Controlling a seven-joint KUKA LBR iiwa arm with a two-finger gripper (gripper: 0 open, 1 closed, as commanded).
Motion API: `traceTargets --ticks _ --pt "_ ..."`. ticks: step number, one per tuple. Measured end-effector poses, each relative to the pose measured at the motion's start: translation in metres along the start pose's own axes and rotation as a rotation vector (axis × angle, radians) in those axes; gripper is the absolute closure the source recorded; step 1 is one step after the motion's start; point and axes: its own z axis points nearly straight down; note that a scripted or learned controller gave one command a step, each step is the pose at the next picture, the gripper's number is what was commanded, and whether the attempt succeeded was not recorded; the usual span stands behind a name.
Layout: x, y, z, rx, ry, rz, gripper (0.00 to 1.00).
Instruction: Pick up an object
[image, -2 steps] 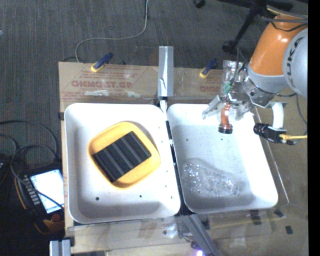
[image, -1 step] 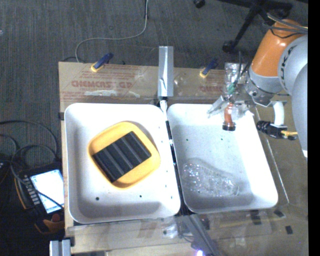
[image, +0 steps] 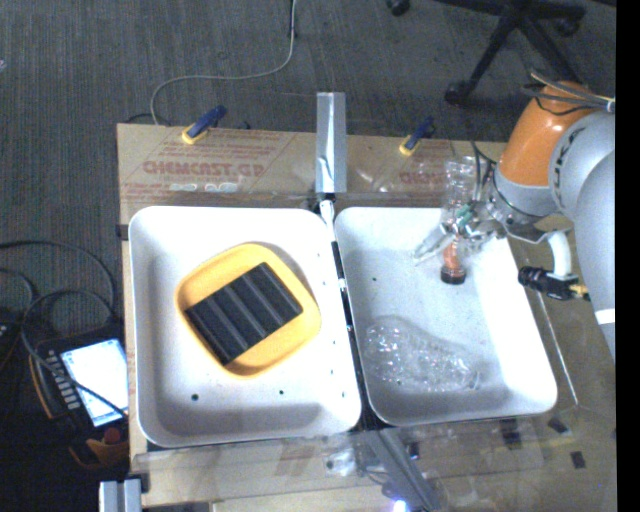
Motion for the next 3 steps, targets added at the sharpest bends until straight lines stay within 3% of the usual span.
traceTargets --ticks 1,2,3 --pt "0.002 0.000 0.001 0.002 -0.011 -0.072 0.00" --pt "0.003 0.000 -0.008 0.004 -0.010 -0.073 1.00" --pt "0.070 0.014 -0.075 -0.012 -0.019 -0.090 1.00"
